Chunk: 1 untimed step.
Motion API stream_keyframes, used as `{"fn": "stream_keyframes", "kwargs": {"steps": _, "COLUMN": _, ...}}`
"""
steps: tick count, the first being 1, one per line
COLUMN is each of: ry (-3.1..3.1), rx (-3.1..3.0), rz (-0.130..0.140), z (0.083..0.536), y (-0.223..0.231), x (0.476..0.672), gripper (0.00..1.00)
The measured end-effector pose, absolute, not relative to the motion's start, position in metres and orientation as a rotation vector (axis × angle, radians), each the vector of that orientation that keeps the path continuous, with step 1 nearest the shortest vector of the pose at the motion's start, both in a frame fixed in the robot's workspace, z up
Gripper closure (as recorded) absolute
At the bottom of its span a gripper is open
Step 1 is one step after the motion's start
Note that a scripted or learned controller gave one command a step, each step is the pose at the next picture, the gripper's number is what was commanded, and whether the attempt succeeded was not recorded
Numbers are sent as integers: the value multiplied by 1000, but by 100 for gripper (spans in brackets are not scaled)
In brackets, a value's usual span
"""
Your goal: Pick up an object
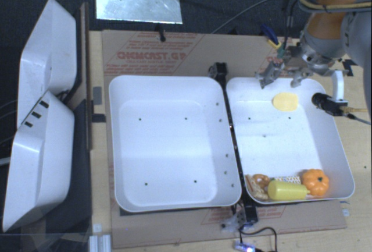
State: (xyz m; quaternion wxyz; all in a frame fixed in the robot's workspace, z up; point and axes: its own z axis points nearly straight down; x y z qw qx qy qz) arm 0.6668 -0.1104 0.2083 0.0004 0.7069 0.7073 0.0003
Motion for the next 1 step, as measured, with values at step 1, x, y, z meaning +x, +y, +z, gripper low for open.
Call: {"fn": "stream_keyframes", "kwargs": {"steps": 1, "ry": 2215, "rx": 2227, "rz": -2, "z": 196, "y": -168, "x": 629, "gripper": 0}}
